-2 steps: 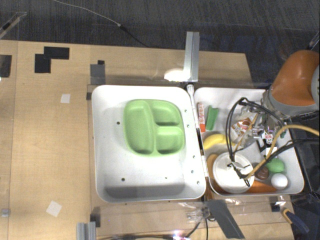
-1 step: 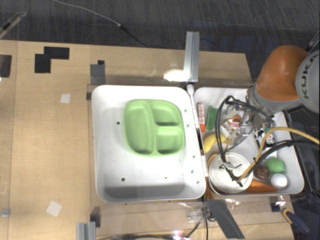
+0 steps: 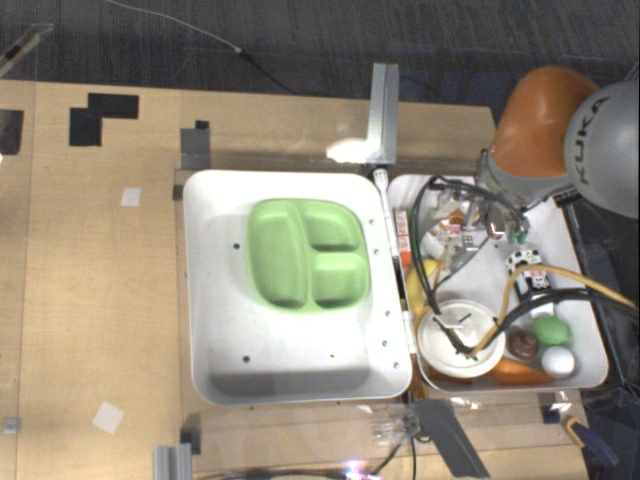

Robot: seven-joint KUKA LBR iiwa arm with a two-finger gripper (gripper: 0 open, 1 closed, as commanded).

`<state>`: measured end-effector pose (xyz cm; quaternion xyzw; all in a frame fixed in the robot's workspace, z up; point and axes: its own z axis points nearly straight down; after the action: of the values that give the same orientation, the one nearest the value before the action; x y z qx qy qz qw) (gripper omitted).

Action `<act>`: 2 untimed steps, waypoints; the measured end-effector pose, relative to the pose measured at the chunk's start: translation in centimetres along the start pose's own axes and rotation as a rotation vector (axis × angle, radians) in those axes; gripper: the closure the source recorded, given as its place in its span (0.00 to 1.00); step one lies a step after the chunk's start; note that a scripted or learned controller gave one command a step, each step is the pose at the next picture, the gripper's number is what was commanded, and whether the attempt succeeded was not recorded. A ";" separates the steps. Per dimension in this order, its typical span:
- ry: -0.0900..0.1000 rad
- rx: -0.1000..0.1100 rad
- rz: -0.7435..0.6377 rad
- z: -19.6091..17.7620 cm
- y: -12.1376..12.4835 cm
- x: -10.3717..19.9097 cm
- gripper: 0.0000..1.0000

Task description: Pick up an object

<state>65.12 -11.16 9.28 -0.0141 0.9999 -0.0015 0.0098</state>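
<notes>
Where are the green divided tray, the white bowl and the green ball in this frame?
green divided tray [image 3: 305, 253]: camera view, on the ridge between its compartments.
white bowl [image 3: 440, 353]: camera view, on its left rim.
green ball [image 3: 550, 329]: camera view, on its top surface.

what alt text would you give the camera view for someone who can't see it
A grey KUKA arm with an orange band reaches from the right into the right white bin, among cables and small objects: a white bowl, a green ball and a white ball. The left white bin holds a green divided tray.
</notes>
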 end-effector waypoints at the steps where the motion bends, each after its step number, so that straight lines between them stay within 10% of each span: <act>1: 0.027 0.010 0.132 0.2 1.4 -1.7 0.00; 2: 0.001 0.014 0.132 -1.4 1.2 -2.3 1.00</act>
<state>67.36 -9.86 10.70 0.0520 0.9986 -0.0076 0.0093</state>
